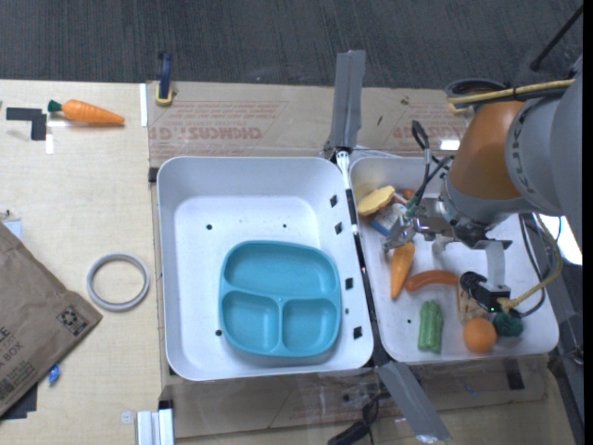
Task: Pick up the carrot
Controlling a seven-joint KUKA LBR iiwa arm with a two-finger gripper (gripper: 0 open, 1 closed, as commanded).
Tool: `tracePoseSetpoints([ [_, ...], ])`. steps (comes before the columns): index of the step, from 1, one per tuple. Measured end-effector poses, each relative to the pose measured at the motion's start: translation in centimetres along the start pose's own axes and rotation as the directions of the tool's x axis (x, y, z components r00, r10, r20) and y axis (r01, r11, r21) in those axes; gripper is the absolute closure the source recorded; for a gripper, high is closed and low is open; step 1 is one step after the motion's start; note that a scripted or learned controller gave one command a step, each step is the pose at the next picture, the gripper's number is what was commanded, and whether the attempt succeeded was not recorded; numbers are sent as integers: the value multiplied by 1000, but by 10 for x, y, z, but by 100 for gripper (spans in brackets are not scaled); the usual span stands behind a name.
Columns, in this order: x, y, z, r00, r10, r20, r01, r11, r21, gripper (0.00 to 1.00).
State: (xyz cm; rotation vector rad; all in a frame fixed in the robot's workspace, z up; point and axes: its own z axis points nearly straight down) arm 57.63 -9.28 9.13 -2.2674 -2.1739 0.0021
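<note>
An orange carrot [401, 267] lies in the right bin [542, 318], near its left wall, with its narrow tip pointing toward the front. My gripper [402, 236] is low in that bin, right at the carrot's thick upper end, and its metal parts overlap that end. The grey wrist with the orange band [486, 160] reaches in from the right above it. A second carrot [88, 112] with a green top lies on the bench at the far left.
In the right bin there are also a yellow bun-like piece [375, 199], a red-orange curved piece [432, 280], a green vegetable [429, 325] and an orange ball [479, 334]. The left bin [185, 248] holds a blue divided plate [278, 297]. A tape ring [118, 280] lies on the bench.
</note>
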Motion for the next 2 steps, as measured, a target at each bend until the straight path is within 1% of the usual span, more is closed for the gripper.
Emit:
tracePoseSetpoints([
  [1, -1, 0, -9, 1000, 4, 0, -4, 1000, 1, 100],
  [2, 72, 42, -108, 910, -414, 1, 414, 910, 0, 100],
])
